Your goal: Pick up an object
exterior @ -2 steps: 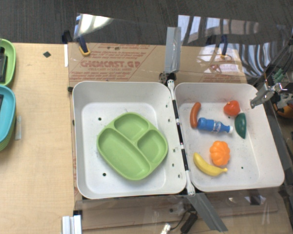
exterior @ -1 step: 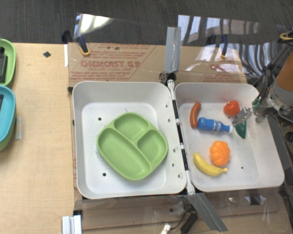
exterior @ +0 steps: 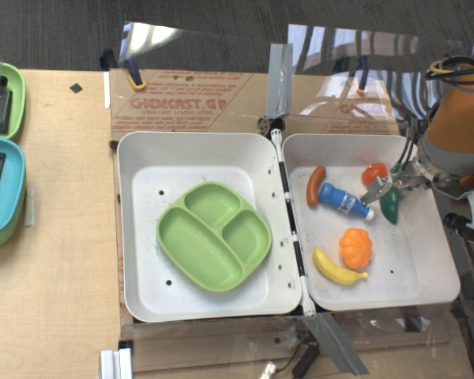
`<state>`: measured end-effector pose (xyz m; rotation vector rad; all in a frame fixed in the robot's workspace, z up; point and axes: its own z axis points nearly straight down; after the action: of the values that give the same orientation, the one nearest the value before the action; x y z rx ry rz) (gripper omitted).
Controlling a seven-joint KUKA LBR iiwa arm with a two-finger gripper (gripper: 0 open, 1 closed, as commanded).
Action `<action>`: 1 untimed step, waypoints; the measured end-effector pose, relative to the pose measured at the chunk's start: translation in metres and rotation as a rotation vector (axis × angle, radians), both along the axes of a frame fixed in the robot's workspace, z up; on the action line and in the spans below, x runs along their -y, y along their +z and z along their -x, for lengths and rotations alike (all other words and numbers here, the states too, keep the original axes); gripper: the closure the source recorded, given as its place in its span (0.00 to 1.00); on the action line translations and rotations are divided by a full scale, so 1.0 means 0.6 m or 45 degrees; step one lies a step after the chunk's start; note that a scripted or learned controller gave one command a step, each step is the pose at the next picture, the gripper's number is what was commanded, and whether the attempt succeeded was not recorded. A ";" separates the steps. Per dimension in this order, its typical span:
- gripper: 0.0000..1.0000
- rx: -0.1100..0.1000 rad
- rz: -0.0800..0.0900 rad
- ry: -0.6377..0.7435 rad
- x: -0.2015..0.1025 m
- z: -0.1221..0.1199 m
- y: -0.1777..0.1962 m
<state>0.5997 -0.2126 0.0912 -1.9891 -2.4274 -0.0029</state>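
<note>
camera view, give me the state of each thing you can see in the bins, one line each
green plate: flat, upright, in left bin
hot dog: lying in right bin
blue bottle: on its side, cap toward end effector
end effector: low over right bin, at bottle's cap
red-green vegetable: lying by end effector
pumpkin: sitting upright
banana: lying flat, touching pumpkin

two bins (exterior: pixel 134 212), one plate (exterior: pixel 213 235), perhaps six toys (exterior: pixel 355 247)

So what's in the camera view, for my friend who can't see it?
A robot arm's gripper hovers in the right bin, among a blue bottle, banana, orange pumpkin, hot dog and green toy. The left bin holds a green divided plate.
</note>
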 end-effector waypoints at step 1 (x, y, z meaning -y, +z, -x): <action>1.00 0.003 0.003 -0.004 0.002 0.000 0.016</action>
<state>0.6000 -0.2140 0.1008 -1.9943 -2.4268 -0.0024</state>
